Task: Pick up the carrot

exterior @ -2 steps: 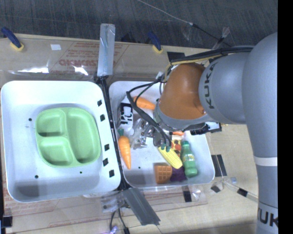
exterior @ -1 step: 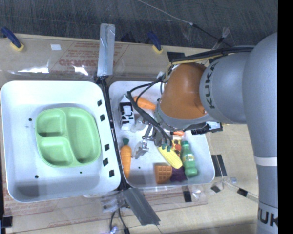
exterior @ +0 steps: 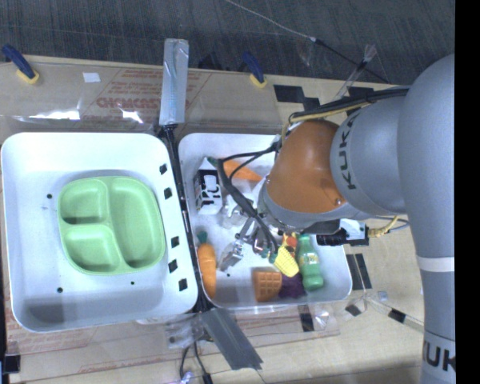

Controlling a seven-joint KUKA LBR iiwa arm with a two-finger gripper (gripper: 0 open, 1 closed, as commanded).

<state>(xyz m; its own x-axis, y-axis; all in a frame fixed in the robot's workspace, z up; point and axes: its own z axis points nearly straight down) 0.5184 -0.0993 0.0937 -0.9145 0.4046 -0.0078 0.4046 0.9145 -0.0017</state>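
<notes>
**Gripper over right bin, carrot by its left wall**

Here we see the carrot (exterior: 207, 268) lying lengthwise against the left wall of the right bin (exterior: 190, 154), near its front corner. The gripper (exterior: 242, 245) hangs just right of the carrot, w/ nothing between its fingers; we can't tell if they're open or closed. A waffle (exterior: 266, 283), corn (exterior: 287, 260) & green bottle (exterior: 310, 263) sit further right of the carrot. The green tray (exterior: 112, 224) is in the left bin (exterior: 16, 238).

Fixed above the bench (exterior: 384, 294), looking down at a slant on both white bins: left bin (exterior: 16, 214), right bin (exterior: 194, 152). Arm (exterior: 400, 158) entering from the right.
</notes>
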